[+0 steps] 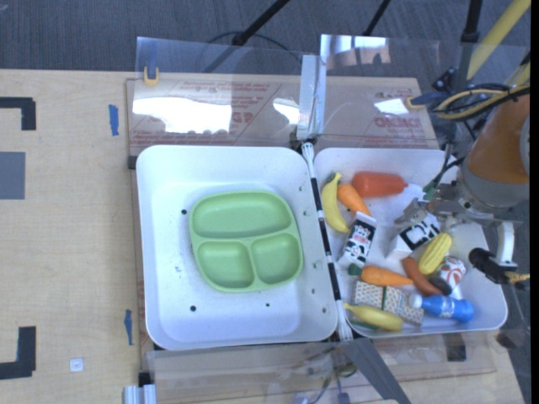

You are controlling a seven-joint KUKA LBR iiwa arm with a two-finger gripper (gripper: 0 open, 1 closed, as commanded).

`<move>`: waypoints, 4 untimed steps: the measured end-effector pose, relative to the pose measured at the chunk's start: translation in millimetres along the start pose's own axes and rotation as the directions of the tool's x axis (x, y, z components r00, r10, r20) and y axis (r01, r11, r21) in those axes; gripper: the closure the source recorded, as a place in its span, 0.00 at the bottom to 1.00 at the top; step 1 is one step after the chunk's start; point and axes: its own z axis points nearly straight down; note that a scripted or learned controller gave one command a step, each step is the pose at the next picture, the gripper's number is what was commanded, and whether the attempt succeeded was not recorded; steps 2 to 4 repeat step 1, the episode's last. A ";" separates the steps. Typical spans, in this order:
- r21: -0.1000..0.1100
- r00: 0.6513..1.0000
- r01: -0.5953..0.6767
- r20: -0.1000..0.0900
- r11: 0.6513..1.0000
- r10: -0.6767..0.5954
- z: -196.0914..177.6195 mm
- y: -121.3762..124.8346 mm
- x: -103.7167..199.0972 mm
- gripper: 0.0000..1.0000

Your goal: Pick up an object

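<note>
Overhead, the arm [505, 154] hangs above the right bin [497, 314], its pincer's [424, 217] state unclear.

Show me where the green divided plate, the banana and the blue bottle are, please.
green divided plate [246, 240]: camera view, on the ridge where its three compartments meet.
banana [333, 209]: camera view, middle of its curved body.
blue bottle [446, 309]: camera view, on its blue body.

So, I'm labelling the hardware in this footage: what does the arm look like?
The arm comes in from the right: a rounded grey body with a broad orange band above the wrist. Yellow and black cables loop beside it. The gripper below is dark metal with pale parts; its jaws are hard to make out among the toys.
</note>
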 end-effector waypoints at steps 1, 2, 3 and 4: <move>-0.001 1.000 -0.002 0.004 1.000 0.002 -7.6 0.8 -1.6 1.00; -0.001 1.000 -0.002 0.004 1.000 0.002 -7.6 0.8 -1.6 1.00; -0.001 1.000 -0.002 0.004 1.000 0.002 -7.6 0.8 -1.6 1.00; -0.001 1.000 -0.002 0.004 1.000 0.002 -7.6 0.8 -1.6 1.00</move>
